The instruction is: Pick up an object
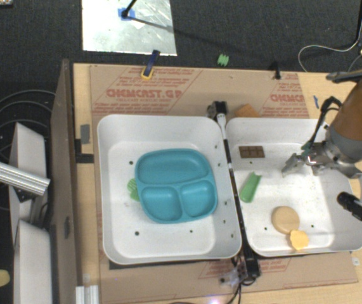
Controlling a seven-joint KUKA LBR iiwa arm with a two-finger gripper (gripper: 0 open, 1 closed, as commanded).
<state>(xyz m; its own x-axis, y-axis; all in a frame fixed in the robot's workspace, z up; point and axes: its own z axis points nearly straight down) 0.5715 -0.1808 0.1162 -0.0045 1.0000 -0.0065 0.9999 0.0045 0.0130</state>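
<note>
Hovering with state unclear, gripper [293, 164]; one blue tray [175, 183], one green block [250, 187].

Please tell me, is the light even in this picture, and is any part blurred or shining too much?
In the camera view, the foil sheet at top glares; both white bins are bright and evenly lit; the blue tray is sharp; the pincer and the arm look slightly soft.

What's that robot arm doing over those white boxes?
The grey robot arm's gripper hangs over the right white bin, with nothing between its fingers. In that bin lie a green stick-shaped block, a small brown rectangle, a tan round disc and a small yellow piece. The left white bin holds a blue divided plastic plate.
</note>
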